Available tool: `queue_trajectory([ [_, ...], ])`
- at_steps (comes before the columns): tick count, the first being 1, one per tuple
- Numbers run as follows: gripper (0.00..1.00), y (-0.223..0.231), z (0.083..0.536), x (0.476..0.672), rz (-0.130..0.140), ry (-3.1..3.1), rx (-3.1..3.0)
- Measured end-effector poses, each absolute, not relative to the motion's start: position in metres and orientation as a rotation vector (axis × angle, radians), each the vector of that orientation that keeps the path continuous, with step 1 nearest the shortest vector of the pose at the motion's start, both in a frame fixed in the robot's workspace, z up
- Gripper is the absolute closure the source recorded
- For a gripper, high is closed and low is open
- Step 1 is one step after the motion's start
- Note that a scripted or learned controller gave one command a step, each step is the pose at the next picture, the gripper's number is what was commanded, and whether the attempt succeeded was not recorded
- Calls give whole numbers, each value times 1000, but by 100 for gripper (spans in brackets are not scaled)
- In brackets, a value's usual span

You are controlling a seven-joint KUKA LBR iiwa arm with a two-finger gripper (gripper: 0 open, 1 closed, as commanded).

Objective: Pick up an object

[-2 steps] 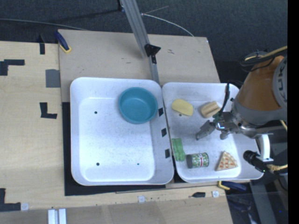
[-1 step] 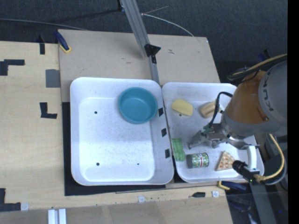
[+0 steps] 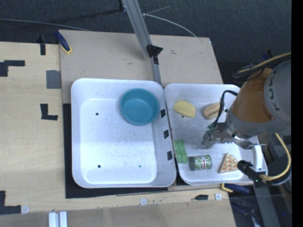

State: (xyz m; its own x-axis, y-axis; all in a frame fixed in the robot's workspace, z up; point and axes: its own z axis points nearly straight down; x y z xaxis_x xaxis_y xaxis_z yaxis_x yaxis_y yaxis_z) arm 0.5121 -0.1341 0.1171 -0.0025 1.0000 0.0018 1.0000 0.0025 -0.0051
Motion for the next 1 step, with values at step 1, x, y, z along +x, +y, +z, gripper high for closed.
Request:
queue_trajectory([
  [1,100,-133,177,520,-2,-2226,-2221],
])
